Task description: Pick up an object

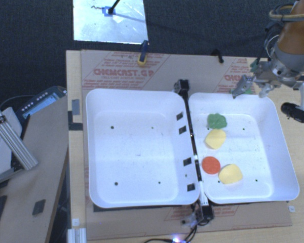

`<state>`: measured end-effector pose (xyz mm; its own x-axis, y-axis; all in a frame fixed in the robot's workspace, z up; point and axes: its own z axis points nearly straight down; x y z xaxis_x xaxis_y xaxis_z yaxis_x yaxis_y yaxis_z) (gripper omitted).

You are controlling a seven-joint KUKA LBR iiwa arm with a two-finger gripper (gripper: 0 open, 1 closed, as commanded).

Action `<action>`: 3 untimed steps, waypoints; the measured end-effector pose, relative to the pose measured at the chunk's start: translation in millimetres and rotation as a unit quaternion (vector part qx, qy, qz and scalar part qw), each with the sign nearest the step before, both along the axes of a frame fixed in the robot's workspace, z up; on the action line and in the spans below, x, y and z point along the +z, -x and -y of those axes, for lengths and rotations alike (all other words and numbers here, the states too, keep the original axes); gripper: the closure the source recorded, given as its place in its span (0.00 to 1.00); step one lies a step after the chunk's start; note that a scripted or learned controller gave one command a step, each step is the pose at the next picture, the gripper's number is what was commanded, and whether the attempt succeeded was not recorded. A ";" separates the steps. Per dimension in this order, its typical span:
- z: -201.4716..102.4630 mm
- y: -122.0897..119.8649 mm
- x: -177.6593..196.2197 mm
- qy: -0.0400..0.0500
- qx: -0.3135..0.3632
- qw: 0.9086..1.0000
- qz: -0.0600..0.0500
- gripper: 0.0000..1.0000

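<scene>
The right bin holds a green lumpy object, a pale yellow piece just below it, a flat orange-red disc and a second yellow piece near the front. My gripper hangs over the back rim of the right bin, up and to the right of the green object. Its two fingers are spread apart with nothing between them.
The left bin lies beside the right one, with a black hinge strip between them. A yellow and blue clamp sits on the board behind the bins. A grey device lies at the left.
</scene>
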<state>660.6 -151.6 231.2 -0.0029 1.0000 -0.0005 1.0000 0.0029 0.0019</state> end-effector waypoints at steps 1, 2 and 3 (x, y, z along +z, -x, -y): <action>-15.5 9.1 -154.7 -0.002 0.001 1.000 -0.004 0.00; -14.2 4.9 -134.1 0.000 0.002 1.000 0.003 1.00; -30.8 -12.0 43.7 0.001 0.002 1.000 0.010 1.00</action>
